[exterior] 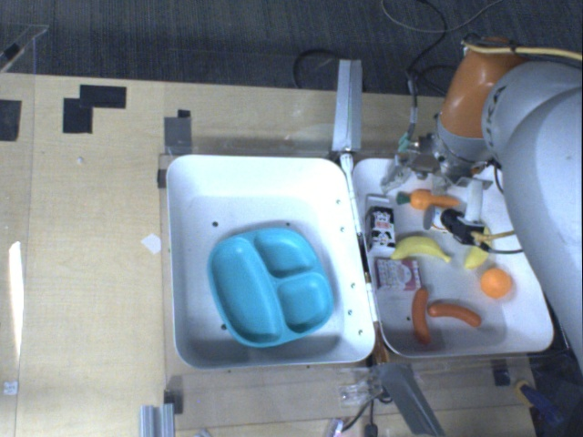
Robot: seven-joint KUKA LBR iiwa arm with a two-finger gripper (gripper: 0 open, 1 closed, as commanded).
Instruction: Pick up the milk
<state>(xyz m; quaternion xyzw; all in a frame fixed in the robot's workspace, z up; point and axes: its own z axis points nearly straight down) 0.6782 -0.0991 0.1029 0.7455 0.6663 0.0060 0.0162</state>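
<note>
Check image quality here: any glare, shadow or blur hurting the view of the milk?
Camera view: lighting even, soft shadow inside the left bin around the blue tray; slight overall softness, so the milk carton print is unreadable; the arm looms large and blurry at right, covering part of the right bin; no strong glare, just a bright streak at the left edge.

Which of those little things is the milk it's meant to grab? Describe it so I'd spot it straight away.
Find the right-hand white bin, the one crowded with toy food. Along its left wall lies the milk, a small boxy carton, dark with white patches. Its neighbours are a yellow banana and a flat pink-and-white packet; the carton alone is box-shaped.
</note>
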